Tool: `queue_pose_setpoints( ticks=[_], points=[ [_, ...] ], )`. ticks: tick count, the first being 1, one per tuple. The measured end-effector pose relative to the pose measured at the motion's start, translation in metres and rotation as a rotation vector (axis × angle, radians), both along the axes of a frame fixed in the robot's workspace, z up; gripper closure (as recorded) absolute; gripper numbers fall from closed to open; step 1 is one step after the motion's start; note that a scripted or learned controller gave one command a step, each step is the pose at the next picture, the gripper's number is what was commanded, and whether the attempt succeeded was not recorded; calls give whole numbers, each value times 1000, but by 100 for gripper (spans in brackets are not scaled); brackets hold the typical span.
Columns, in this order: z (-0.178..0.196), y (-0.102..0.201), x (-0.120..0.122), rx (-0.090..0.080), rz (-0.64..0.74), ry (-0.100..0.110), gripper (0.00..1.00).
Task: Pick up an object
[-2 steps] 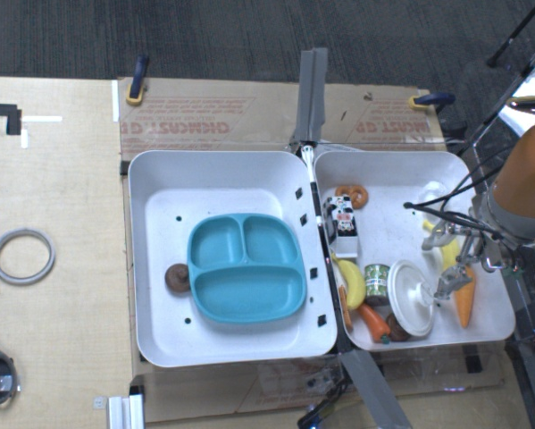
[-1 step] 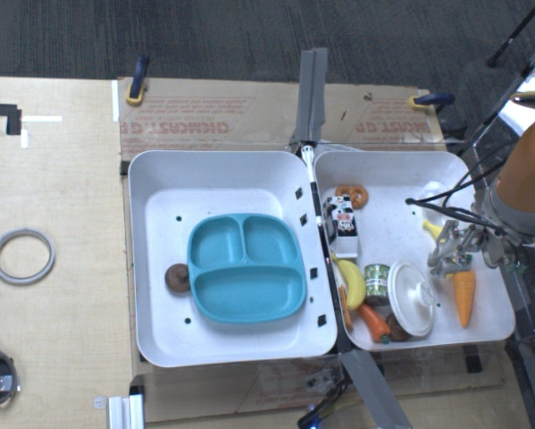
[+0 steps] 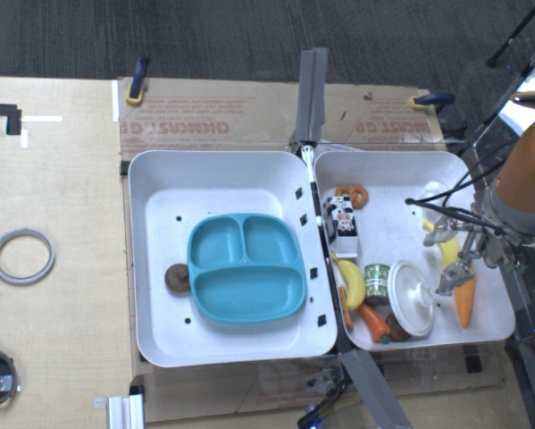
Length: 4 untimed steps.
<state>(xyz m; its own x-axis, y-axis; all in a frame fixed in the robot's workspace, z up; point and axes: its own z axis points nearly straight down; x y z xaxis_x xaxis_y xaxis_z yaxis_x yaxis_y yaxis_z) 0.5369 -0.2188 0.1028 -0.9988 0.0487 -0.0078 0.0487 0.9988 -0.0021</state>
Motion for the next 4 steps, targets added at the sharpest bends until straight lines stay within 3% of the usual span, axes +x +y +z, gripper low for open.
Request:
queue_pose_setpoints(
  ticks=[1, 2, 3, 4],
  points=[
    [-10, -1, -14, 2, -99, 4, 0],
    [0, -1, -12, 0, -97, -1, 100],
    [0, 0, -12, 1, -96, -1, 0],
    [10, 0, -10, -1, -94, -5, 100]
  ],
)
